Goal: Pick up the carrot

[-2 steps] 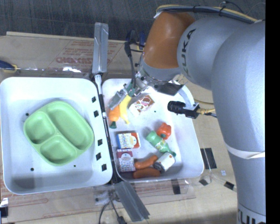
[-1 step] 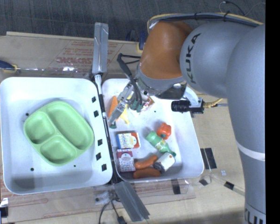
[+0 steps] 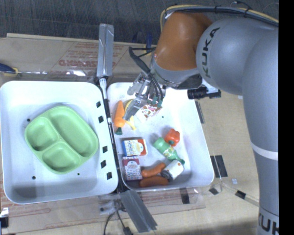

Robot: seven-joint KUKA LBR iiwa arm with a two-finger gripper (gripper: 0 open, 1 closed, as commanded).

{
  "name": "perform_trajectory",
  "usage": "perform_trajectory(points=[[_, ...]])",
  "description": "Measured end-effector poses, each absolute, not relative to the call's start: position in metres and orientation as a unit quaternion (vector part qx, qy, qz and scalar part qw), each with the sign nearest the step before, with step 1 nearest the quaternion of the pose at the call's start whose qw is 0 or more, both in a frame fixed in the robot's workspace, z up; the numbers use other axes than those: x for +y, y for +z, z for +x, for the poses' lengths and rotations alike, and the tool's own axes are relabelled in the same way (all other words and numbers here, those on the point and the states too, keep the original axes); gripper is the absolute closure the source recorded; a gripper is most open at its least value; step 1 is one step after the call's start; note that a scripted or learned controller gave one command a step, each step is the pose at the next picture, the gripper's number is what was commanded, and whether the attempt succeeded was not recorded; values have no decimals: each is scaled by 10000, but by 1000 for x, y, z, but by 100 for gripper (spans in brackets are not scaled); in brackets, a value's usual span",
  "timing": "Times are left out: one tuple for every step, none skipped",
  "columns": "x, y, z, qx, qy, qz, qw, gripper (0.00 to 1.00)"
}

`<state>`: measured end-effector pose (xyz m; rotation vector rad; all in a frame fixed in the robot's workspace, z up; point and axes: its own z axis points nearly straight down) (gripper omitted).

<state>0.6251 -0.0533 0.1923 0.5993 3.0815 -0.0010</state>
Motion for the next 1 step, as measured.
perform_trajectory(points=[[-53,192,625,9816,-3,1912,12,0]])
